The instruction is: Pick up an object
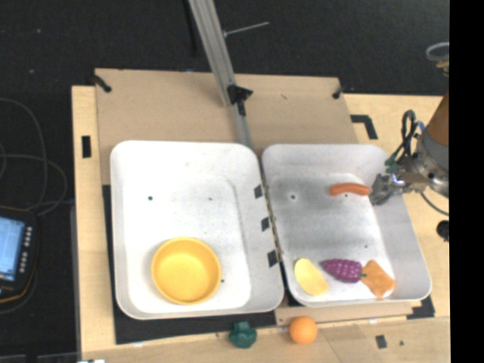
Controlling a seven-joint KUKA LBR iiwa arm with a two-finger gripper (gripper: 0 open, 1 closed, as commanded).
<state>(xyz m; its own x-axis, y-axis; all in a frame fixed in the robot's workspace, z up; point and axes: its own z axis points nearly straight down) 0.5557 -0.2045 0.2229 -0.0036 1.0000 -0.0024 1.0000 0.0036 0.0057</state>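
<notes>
The right bin (325, 165) holds an orange sausage-shaped toy (349, 190) near its far right side. Along its near edge lie a pale yellow piece (310, 277), a purple grape bunch (342, 269) and an orange block (378, 278). My gripper (384, 187) hangs at the right rim of this bin, just right of the sausage toy and close to its end. Nothing shows between its fingers. A yellow bowl (186, 270) sits in the near part of the left bin (181, 172).
A slanted metal pole (219, 59) rises behind the bins. An orange ball (302, 330) and a green toy (243, 335) lie on the bench in front of the bins. A tablet (11, 252) sits at the far left.
</notes>
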